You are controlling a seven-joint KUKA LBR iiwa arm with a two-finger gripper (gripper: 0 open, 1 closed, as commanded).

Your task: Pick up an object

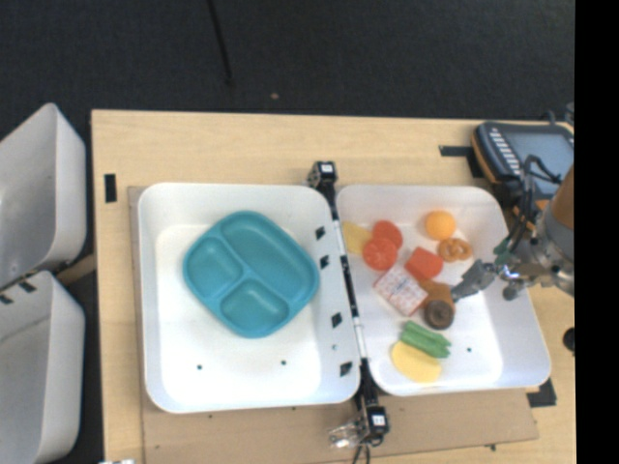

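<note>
Nothing is lifted yet. The gripper (467, 287) reaches low into the right bin (484, 356) from its right side, its tip just beside a brown ring toy (440, 313) that lies on the bin floor, near the red block (424, 263) and the checkered block (399, 290). Whether the claw is open or closed cannot be told at this slant. By my judgement, the grasp and the lift are both left to do.

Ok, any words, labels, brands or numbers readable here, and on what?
None readable.
Pink-and-white patterned square packet in the right white bin: print too blurred to read.
Dark handheld device with orange trim at the bench's corner: pale markings, too small to read.
</note>
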